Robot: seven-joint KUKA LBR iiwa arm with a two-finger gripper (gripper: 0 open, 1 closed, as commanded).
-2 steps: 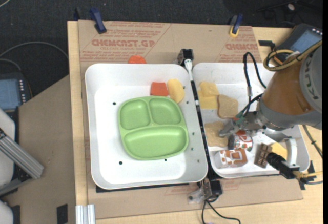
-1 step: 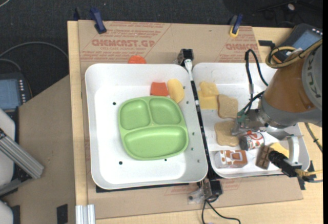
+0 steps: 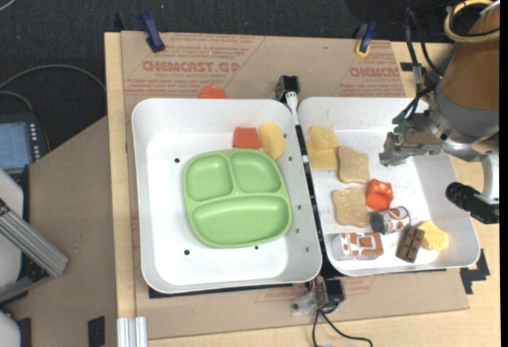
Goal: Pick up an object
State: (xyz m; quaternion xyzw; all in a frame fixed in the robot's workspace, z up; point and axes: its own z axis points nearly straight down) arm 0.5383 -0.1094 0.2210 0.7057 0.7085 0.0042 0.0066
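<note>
My gripper (image 3: 393,153) hangs over the upper middle of the right bin (image 3: 432,183), with the grey arm and its orange band behind it at the right edge. Nothing shows between its tips. Just left of it lies a tan bread slice (image 3: 353,165), and a pale yellow block (image 3: 322,148) sits further left. Below the gripper are a red piece (image 3: 379,194), a second bread slice (image 3: 350,206), a small can (image 3: 389,220), a red-and-white carton (image 3: 359,243), a brown chocolate bar (image 3: 409,243) and a yellow chunk (image 3: 433,236).
The left bin (image 3: 151,202) holds a green divided plate (image 3: 236,198), with an orange block (image 3: 247,137) and a yellow oval piece (image 3: 272,139) behind it. A black clip (image 3: 287,88) sits where the bins meet. Blue clamps (image 3: 151,32) hold the cardboard base.
</note>
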